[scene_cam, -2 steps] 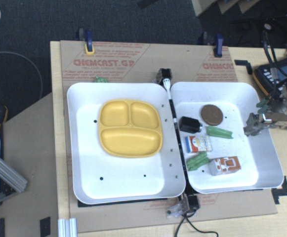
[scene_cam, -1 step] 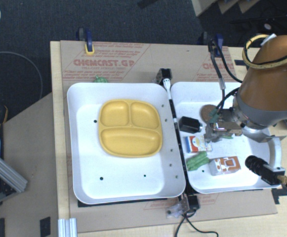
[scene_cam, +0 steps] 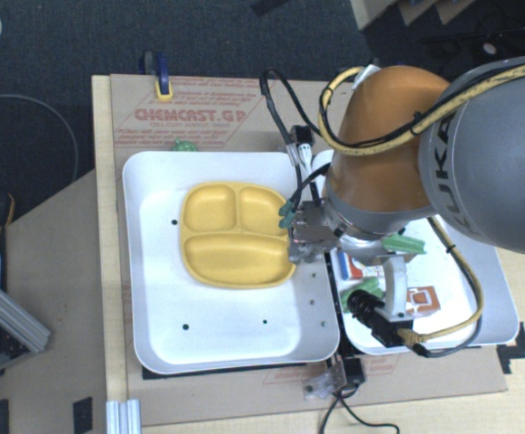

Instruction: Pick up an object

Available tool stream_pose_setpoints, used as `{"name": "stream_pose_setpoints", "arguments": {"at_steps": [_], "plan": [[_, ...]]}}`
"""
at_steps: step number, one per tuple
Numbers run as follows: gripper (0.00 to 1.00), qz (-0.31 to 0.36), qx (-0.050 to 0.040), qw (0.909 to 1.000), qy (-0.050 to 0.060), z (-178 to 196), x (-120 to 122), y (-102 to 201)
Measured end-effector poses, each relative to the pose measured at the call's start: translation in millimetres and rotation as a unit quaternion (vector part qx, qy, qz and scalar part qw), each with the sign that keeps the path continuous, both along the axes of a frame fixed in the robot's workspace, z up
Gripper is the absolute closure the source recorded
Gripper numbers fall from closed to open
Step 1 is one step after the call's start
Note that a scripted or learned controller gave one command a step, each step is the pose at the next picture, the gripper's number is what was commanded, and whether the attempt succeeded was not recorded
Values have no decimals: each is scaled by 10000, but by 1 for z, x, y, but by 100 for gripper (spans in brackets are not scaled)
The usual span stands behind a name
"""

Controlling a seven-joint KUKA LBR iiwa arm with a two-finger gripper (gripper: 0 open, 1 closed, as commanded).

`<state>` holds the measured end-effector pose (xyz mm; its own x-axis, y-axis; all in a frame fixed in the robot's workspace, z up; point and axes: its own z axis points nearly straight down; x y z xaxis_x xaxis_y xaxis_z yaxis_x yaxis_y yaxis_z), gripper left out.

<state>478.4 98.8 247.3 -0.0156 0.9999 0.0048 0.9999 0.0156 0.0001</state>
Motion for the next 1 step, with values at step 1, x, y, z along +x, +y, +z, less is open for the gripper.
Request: {"name": "stream_pose_setpoints", "arguments": {"at_steps": [1], "plan": [[100,-83,-20,9999,-53,89,2,-34]]}}
